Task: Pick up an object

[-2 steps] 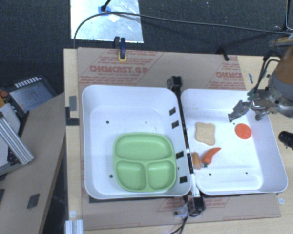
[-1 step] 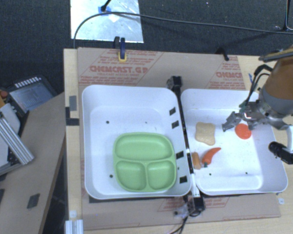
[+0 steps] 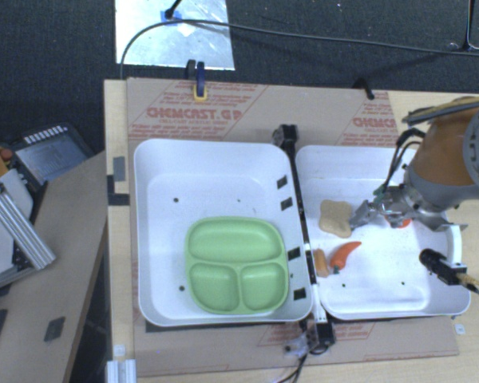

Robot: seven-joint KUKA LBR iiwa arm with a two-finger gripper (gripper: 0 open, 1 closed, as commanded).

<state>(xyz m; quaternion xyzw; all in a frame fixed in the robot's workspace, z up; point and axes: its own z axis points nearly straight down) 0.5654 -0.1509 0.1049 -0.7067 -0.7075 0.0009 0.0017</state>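
Gripper low in the right bin, tips just beside the tan lump; whether the pincer is spread or pressed together, cannot tell. Nothing visibly held. Best approach, I judge: centre over the lump, descend straight, close squarely. Orange-red piece lies near, below it; a small brown bit hugs the divider. Green divided tray sits in the left bin, well apart.

Green sectioned tray sits in the left bin, toward its near side. Far off, a shiny metal sheet lies on dark floor.
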